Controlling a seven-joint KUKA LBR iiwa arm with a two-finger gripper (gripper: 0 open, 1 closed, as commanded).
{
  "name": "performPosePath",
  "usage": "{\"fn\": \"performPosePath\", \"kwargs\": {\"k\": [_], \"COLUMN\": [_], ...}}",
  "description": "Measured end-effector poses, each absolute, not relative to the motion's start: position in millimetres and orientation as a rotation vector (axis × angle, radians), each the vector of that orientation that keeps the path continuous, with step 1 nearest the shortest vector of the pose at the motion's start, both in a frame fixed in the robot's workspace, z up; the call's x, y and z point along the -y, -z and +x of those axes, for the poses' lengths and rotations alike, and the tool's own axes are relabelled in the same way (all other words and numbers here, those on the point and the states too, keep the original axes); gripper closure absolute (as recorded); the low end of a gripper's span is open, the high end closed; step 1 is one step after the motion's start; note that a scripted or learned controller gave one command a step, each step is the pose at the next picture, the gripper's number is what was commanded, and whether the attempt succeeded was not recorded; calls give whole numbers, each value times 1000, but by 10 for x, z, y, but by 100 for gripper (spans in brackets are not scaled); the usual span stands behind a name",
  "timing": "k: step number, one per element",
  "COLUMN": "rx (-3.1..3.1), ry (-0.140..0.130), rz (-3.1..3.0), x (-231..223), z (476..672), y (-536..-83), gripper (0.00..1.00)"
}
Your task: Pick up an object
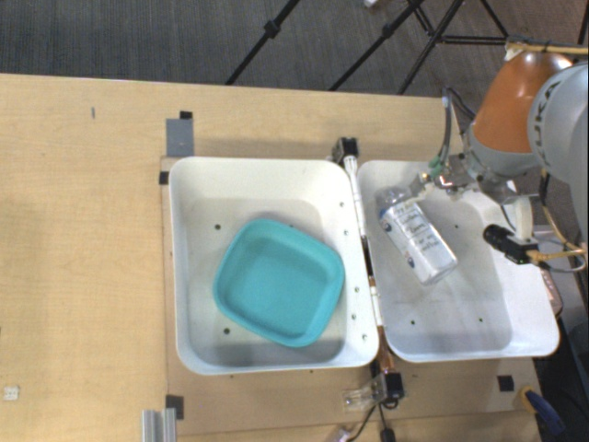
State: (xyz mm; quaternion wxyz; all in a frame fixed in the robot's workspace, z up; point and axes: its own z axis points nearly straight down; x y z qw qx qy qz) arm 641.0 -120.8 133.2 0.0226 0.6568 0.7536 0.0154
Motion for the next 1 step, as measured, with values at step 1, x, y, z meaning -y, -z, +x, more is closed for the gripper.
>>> {"fn": "performPosePath", "kwargs": {"k": [1], "rx": [-2354], "ry": [-43], "rz": [2011], "x": [1234], "z": [6318], "y": [-1301], "gripper": [0]}}
